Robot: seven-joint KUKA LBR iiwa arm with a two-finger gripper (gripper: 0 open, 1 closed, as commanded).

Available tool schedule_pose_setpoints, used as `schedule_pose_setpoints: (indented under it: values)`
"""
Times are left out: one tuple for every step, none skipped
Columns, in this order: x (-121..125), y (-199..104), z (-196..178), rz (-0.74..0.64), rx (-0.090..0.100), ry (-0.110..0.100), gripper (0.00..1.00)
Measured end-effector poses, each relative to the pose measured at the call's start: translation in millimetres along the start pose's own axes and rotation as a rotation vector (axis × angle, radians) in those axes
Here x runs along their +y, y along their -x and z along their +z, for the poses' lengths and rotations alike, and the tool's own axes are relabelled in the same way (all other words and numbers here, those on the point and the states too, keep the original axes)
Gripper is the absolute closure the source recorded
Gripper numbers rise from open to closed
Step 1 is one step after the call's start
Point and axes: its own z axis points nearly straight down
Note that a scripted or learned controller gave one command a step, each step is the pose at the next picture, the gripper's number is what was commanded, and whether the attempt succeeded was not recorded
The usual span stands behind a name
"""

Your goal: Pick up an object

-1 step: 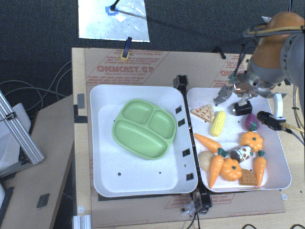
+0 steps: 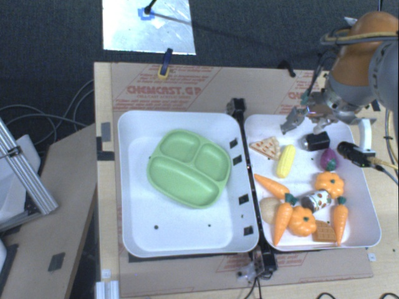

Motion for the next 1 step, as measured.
schedule_pose_setpoints:
  values:
    - [7.7,-7.4,50.9,-0.003,0.0,-0.001,0.0]
